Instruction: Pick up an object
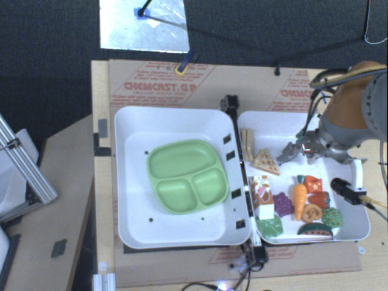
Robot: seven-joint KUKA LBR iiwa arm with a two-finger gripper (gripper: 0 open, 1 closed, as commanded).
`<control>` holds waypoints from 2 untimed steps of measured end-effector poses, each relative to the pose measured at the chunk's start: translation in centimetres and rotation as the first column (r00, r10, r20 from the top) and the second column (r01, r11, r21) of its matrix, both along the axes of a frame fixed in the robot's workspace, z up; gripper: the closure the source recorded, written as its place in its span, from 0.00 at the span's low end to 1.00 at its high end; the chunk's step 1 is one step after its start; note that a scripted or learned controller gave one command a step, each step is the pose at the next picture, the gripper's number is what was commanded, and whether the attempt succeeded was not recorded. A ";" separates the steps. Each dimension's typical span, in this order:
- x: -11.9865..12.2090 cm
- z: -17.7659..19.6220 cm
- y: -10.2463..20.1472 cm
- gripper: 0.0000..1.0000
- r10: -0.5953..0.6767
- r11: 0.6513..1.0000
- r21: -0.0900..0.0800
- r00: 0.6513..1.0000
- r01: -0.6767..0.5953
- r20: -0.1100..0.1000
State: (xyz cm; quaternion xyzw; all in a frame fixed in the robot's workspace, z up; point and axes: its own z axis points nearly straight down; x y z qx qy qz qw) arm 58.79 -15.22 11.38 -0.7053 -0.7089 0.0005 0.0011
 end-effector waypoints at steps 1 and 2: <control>0.1 -3.0 0.0 0.00 -0.003 1.000 -0.002 1.000 0.003 0.003; 0.2 -1.8 0.0 1.00 -0.003 1.000 -0.002 1.000 0.003 0.007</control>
